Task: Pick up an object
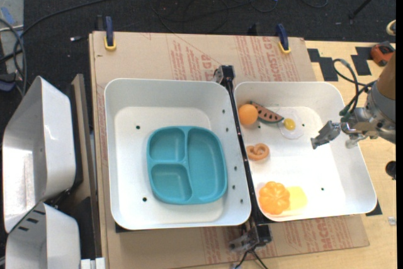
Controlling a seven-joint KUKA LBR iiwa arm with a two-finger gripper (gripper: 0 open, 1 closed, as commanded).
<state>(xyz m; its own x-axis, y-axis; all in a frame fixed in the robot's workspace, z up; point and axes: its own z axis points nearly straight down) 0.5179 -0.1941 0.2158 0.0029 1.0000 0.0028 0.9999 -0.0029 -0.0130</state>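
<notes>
The right bin (352,179) holds several toy foods. An orange ball (248,114) lies at its far left, touching a watermelon slice (269,115). A small yellow piece (289,125) sits just right of the slice. An orange ring-shaped piece (257,151) lies by the left wall. At the near edge rests an orange pepper (274,196) on a yellow piece (296,198). My gripper (322,137) hangs over the right half of this bin, right of the yellow piece, with nothing visible in it.
The left bin (126,104) contains a teal divided plate (187,164). A metal divider (242,154) separates the two bins. Cables and the arm's wrist (371,120) overhang the right bin's right wall. White tubs (38,148) stand off the bench at left.
</notes>
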